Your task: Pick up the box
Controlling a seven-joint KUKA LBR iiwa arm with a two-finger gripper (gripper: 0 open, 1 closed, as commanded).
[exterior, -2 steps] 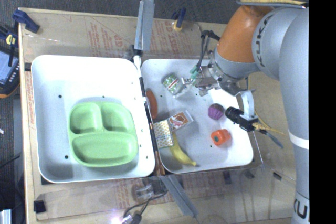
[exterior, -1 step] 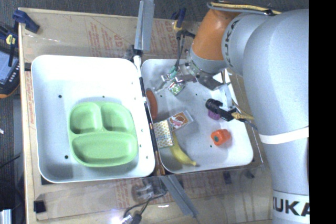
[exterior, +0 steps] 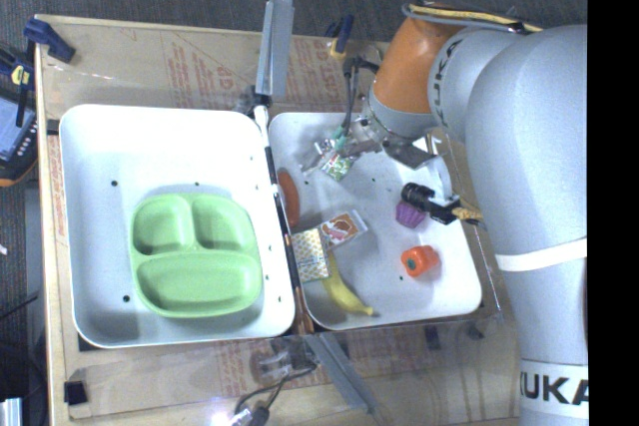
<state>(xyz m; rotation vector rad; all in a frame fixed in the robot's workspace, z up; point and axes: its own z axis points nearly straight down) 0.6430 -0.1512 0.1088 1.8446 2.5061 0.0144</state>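
A small pale box [exterior: 341, 228] with a red picture on top lies flat near the middle of the right bin [exterior: 454, 299]. My gripper [exterior: 337, 158] hangs over the far left part of that bin, up and slightly left of the box and apart from it. Something silvery green shows at its tip, and I cannot make out what it is. The grey arm with its orange band comes in from the right and covers the bin's far right corner.
The right bin also holds a patterned packet [exterior: 311, 254], a banana [exterior: 344, 294], an orange object [exterior: 420, 260], a purple cup [exterior: 410, 213] and a brown sausage-like piece [exterior: 288, 195] by the left wall. A green divided plate [exterior: 195, 254] lies in the left bin [exterior: 90, 145].
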